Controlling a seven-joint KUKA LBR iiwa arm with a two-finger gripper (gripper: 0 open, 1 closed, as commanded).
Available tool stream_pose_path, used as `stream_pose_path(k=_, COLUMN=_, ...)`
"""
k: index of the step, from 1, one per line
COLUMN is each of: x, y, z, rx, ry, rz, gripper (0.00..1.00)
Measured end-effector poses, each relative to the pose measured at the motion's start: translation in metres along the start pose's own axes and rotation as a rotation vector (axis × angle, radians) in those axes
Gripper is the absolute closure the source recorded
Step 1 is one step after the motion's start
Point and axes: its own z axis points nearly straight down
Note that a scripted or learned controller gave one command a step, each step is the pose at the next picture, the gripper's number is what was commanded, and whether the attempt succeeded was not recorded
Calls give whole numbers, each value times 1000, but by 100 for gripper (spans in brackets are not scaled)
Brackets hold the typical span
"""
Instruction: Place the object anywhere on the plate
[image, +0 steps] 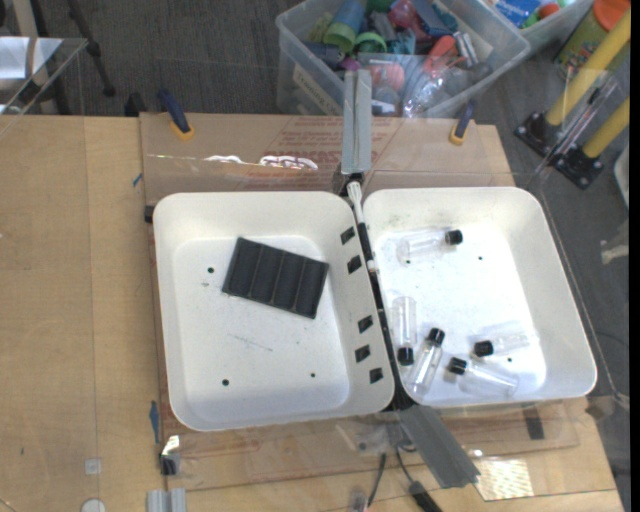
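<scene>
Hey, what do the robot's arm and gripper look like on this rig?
Per the rig description: a grey KUKA iiwa arm, an orange band above the wrist, a two-finger gripper. This frame itself gives a dark ribbed plate in the left bin and black-capped clear vials in the right bin.

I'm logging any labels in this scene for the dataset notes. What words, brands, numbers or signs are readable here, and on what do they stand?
None can be read.
Red marks on the cardboard behind the bins: too blurred to read.
The dark plate in the left bin: no text seen.
The clear vials in the right bin: no labels seen.
</scene>
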Motion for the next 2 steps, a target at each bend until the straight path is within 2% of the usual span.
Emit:
stream_pose_path(k=1, x=0, y=1, z=-10, rx=-3, ry=-2, rz=-1, gripper=100)
stream_pose_path(k=2, x=0, y=1, z=-10, rx=-2, ry=-2, rz=-1, gripper=0)
